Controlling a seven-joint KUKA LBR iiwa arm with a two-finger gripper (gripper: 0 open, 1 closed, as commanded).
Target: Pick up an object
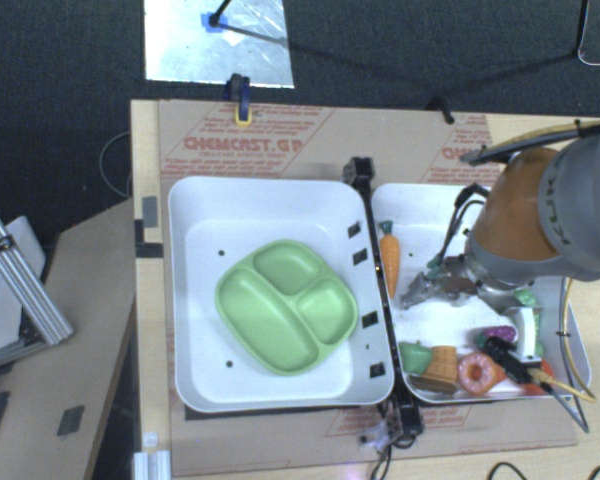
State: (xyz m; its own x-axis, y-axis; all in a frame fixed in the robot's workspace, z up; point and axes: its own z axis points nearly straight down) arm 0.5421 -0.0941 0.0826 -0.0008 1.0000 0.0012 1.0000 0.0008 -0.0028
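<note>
1. The end effector point(417, 291) hung low over the right bin point(420, 203), its metal tip aimed toward that bin's left wall; whether it was open or closed could not be told from the camera view, and nothing was seen held in it.
2. The step in hand looked like the approach: no object had been lifted yet.
3. The nearest candidate was the carrot point(389, 254), lying against the right bin's left wall, just beside the end effector's tip.
4. The carrot's long axis ran roughly up and down the view, along the wall, with its green top at the far end and its orange body reaching toward the near side.
5. The next move would likely call for closing across the carrot's narrow width, clear of the wall.
6. Other toy foods point(460, 368) sat clustered at the bin's near edge.
7. The left bin point(195, 268) held a green divided plate point(285, 306).
</note>
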